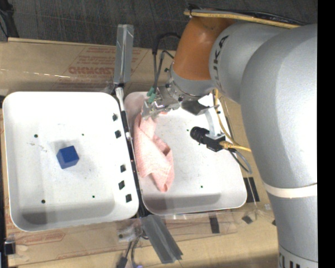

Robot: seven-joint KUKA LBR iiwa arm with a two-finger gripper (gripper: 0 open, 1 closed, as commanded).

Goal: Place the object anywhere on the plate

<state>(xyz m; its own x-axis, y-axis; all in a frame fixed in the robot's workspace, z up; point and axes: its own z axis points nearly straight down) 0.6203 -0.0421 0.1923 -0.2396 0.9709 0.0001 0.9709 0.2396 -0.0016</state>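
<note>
One blue cube (67, 156), one pink cloth (154, 154), two white bins (22, 108).

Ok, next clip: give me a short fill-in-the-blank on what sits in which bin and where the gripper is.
1. The blue cube lies in the ____ bin.
2. The cloth in the right bin is ____ in colour.
3. The gripper is at the cloth's ____ end.

Missing words: left; pink; upper
</note>
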